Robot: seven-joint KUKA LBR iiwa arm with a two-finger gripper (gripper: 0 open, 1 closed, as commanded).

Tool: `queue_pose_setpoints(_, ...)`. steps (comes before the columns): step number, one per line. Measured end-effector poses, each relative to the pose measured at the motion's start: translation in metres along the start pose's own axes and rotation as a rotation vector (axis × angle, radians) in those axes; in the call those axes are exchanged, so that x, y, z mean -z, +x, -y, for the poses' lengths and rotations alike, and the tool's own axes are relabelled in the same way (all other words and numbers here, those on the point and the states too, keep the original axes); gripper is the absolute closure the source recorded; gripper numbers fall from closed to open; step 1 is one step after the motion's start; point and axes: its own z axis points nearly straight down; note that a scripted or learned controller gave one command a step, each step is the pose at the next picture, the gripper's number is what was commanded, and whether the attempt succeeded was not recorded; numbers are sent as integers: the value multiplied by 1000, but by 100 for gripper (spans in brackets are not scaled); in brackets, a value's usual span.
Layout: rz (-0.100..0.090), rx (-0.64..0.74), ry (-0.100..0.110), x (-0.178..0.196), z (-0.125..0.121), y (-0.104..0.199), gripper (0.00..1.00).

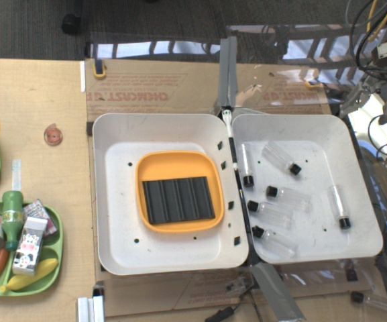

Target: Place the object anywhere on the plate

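Your plate (pixel 180 163), orange with a dark ribbed insert, sits in the left bin (pixel 113 180); clear black-capped vials (pixel 284 161) lie loose in the right bin (pixel 354 180). End effector state: cannot tell. Judged step: nothing picked yet. Next, grasp one vial cleanly.

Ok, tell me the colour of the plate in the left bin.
Orange-yellow plate, with a dark grey ribbed slab on it; seen clearly in the camera view.

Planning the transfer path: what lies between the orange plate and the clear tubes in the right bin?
In the camera view, the two bins' adjoining rims lie between the orange plate and the tubes; the rest is bare white bin floor.
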Motion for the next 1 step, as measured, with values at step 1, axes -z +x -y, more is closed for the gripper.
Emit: queue_pose_setpoints(1,1,441,-3,-49,-1,0,0)
